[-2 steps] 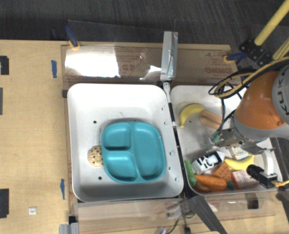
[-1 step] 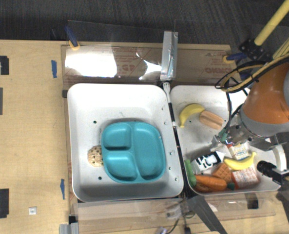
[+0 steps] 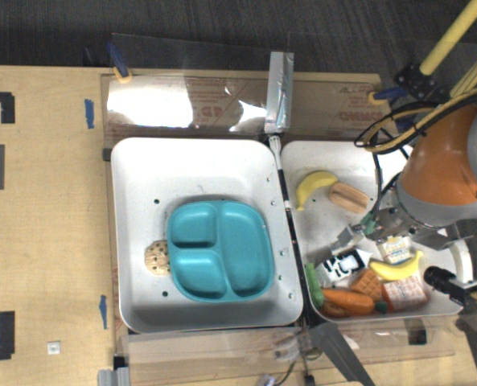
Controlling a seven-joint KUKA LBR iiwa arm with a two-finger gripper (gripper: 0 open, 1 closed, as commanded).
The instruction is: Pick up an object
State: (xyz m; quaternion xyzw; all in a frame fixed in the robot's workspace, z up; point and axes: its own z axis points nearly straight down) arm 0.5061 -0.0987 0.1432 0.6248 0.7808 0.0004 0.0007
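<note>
The right bin [image 3: 335, 158] holds toy food. A yellow banana [image 3: 314, 186] and a tan cylinder [image 3: 349, 197] lie toward its back. At its front sit a second banana [image 3: 397, 268], an orange carrot [image 3: 347, 300], an orange waffle piece [image 3: 367, 283], a red box [image 3: 405, 293] and a black-and-white item [image 3: 343, 265]. My gripper [image 3: 365, 230] hangs low over the middle of this bin, just in front of the tan cylinder and just behind the front pile. Nothing can be seen held in it.
The left bin [image 3: 141, 167] carries a teal divided plate [image 3: 219, 249], with a speckled cookie [image 3: 156, 256] against the plate's left edge. A green piece [image 3: 312, 284] lies by the wall between the bins. Cables hang above the right bin's back right.
</note>
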